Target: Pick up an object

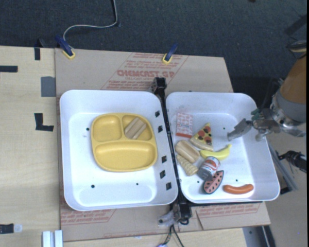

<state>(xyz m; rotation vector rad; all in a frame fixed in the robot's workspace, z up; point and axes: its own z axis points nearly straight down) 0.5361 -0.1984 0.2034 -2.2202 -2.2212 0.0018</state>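
The right bin (247, 103) holds several toy foods: a pizza slice (204, 134), a yellow banana (217, 151), a tan bun (187, 150), a small can (210, 166), a dark oval slice (213, 182), a red sausage (238, 189) and a white-and-red packet (184, 123). My gripper (249, 131) hangs over the right side of this bin, to the right of the pizza slice and banana. It looks open, and nothing is between its fingers. The nearest finger (237, 129) points left and down toward the bin floor.
The left bin (74, 138) holds a yellow divided plate (124, 153) with a tan bread piece (135, 128) in one compartment. A black clip row (163, 133) marks the wall between the bins. Blue-yellow clamps (66, 49) sit at the cardboard's far edge.
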